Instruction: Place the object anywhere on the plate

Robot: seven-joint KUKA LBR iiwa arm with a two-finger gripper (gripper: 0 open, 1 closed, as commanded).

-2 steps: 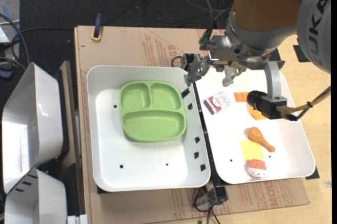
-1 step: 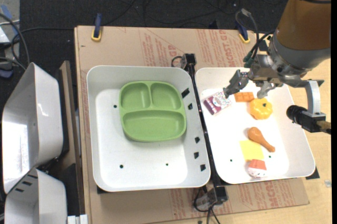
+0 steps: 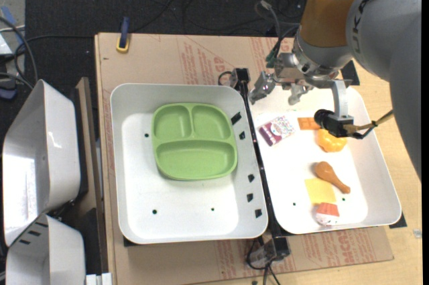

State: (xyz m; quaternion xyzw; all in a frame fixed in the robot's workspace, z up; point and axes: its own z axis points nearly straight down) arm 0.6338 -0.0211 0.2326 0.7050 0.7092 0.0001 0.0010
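A green divided plate (image 3: pixel 194 141) lies in the left white bin (image 3: pixel 134 210); nothing is on it. My gripper (image 3: pixel 276 92) hovers over the back left corner of the right bin (image 3: pixel 375 203), close to the wall between the bins. Its fingers (image 3: pixel 259 89) are spread open with nothing between them. Just in front of it lies a white and purple packet (image 3: pixel 276 130). Further right in that bin are a small orange piece (image 3: pixel 307 123) and a yellow toy (image 3: pixel 332 142).
A brown toy drumstick (image 3: pixel 332 176), a yellow block (image 3: pixel 320 192) and a small red and white item (image 3: pixel 327 213) lie toward the front of the right bin. The arm's grey body covers the back right. Cables run behind the bench.
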